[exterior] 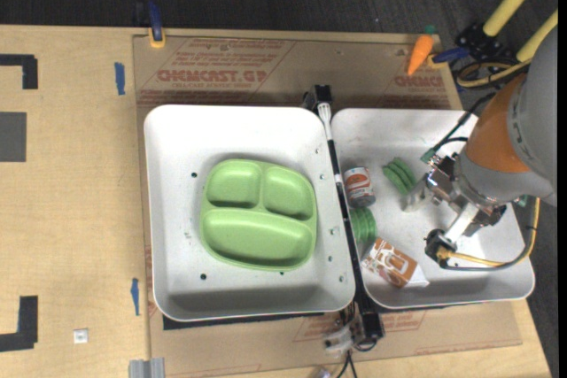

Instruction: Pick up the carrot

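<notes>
Camera view: looks down on two white bins side by side.
Carrot (420, 54): lies on the cardboard near the upper right of the frame, above the right bin (496, 283) and outside it.
My gripper (418, 194): low over the right bin's middle, just right of the green pieces (400, 173); how far it is open I cannot tell.
Left bin (177, 137): carries a green divided plate (260, 212).
Right bin, left side: small can (358, 184), carton (391, 264).
</notes>
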### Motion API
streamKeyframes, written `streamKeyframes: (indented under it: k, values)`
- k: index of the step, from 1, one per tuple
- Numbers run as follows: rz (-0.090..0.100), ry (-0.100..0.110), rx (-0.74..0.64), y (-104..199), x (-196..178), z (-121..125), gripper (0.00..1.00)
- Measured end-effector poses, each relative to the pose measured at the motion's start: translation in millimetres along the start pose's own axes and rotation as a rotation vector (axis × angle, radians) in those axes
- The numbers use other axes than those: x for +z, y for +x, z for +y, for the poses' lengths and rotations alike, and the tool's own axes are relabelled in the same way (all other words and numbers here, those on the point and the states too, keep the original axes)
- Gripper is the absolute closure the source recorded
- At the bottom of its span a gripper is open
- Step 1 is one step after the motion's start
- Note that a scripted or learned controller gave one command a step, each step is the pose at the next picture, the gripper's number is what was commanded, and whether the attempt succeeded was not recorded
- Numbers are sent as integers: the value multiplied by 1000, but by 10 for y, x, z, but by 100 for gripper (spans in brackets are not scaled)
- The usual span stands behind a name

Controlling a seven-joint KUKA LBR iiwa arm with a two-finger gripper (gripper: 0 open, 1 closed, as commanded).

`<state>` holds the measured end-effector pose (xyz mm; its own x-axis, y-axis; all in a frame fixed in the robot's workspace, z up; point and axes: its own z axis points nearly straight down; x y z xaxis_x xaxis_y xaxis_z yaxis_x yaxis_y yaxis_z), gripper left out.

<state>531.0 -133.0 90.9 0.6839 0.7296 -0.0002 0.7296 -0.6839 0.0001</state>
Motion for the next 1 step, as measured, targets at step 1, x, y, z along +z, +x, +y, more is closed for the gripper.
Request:
streamKeyframes:
  k: [1]
  values:
    - [0, 4, -19, -238, -290, -459, 0]
